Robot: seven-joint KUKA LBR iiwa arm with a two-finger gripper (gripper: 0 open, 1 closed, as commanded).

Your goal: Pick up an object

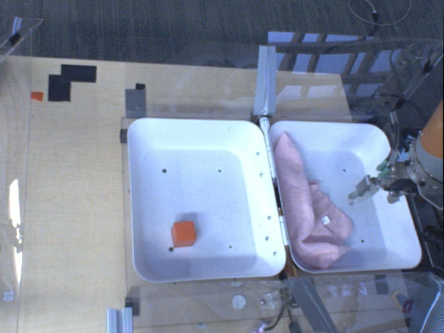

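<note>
Leftmost, a pale wooden bench (69, 207) is seen, marked near its far left corner with black tape patches (69, 80) and a small orange square (37, 96). Two shallow white bins are set side by side on it, touching along a hinged seam. In the left bin (208, 137), a small orange block (184, 234) is seen lying alone on the floor, toward the near left corner and well apart from every wall. A grey metal bracket (266, 82) is fixed behind the seam between the bins. In the right bin (347, 141), a crumpled pink cloth (305, 207) is draped along the left wall, narrow at the far end and bunched into a heap at the near end, with a small white tag (325, 220) showing on it. Further right, the gripper (359, 191) is held over the right half of that bin, just beside the cloth's right edge, with nothing seen between its fingers; whether they are parted or closed cannot be told from this angle. The grey arm (423, 168), with its orange band (433, 134), is seen entering from the right edge.
</note>
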